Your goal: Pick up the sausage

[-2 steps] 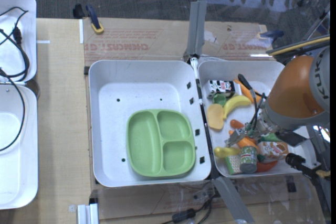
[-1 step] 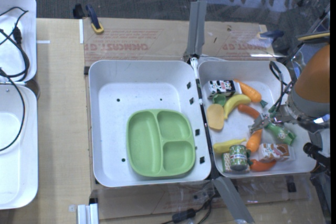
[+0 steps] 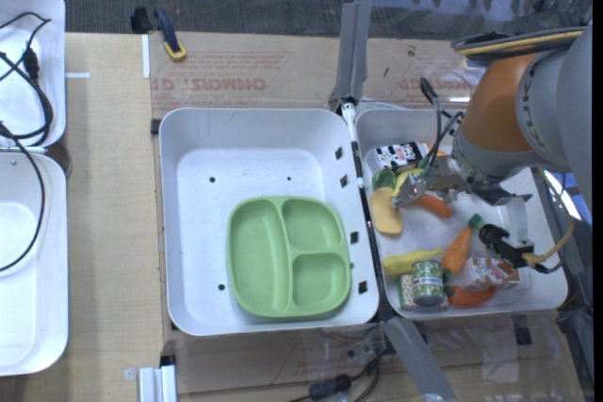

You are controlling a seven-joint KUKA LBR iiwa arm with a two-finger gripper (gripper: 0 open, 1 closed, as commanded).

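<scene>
Hand (image 3: pixel 412 191) low in the right bin (image 3: pixel 551 231) among toy food — grip state unclear; sausage (image 3: pixel 471 296) lies well apart at the front edge. Reaching stage; next, shift forward.

The 2 bins (image 3: pixel 188 231) look like smooth white plastic with a slight sheen. In the left one, the green tray (image 3: pixel 287 256) with 3 compartments is matt plastic. The bench (image 3: pixel 104 202) has a pale wood-grain surface, and the sheet at 12 o'clock from the bins (image 3: pixel 245 75) looks like printed brown cardboard. The arm (image 3: pixel 537 108) has a satin grey shell and a glossy orange band. The gripper (image 3: pixel 411 191) looks like bare metal. The toy foods are glossy plastic, the sausage (image 3: pixel 471 296) among them.
</scene>
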